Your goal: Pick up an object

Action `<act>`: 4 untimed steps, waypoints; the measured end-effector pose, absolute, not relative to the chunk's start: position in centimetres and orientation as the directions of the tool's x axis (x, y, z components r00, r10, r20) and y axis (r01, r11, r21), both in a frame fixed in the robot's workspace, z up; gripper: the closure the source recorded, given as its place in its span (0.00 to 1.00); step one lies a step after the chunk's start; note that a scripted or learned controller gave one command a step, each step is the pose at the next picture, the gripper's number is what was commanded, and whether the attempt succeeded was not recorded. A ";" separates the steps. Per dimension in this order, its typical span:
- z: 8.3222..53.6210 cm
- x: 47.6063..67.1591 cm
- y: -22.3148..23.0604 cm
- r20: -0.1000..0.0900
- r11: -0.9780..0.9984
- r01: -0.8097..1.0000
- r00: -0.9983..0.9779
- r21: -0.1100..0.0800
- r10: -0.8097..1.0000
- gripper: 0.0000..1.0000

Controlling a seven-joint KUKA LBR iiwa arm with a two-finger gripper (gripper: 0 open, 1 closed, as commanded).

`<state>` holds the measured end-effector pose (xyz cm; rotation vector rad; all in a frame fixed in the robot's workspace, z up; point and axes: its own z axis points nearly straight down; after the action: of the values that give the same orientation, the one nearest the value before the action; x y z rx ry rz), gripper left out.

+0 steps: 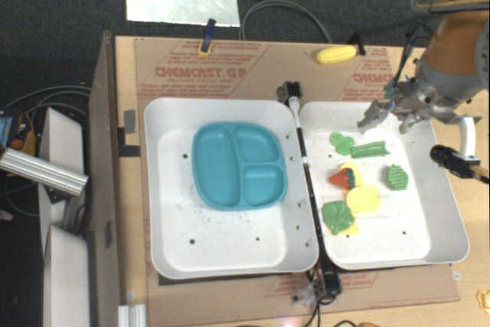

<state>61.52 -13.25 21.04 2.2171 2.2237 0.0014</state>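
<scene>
Above the right bin (pixel 448 241)'s far edge, the gripper (pixel 389 117) hovers, jaws spread and holding nothing. Green bean pod (pixel 369 150), strawberry (pixel 344 178) and lemon (pixel 363 200) lie in that bin, none lifted; grasp not yet made.

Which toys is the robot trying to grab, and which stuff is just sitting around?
For the job: gripper, green stick, round green piece, red piece, yellow piece, green leafy piece, right bin.

Just lying about: blue plate, left bin, yellow clamp.
</scene>
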 end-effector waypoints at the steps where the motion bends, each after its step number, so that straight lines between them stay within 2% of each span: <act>1: 7.8 58.8 -10.6 0.002 0.002 1.000 -0.002 -0.005 1.000 0.00; 2: 9.5 59.1 -10.8 0.000 0.001 1.000 -0.001 0.004 1.000 1.00; 3: 9.5 59.1 -10.7 0.000 0.001 1.000 -0.001 0.004 1.000 0.00; 4: 8.5 64.5 -12.1 -0.002 0.006 1.000 -0.006 0.007 1.000 0.00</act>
<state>64.46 -12.15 8.55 2.2102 2.2237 0.0066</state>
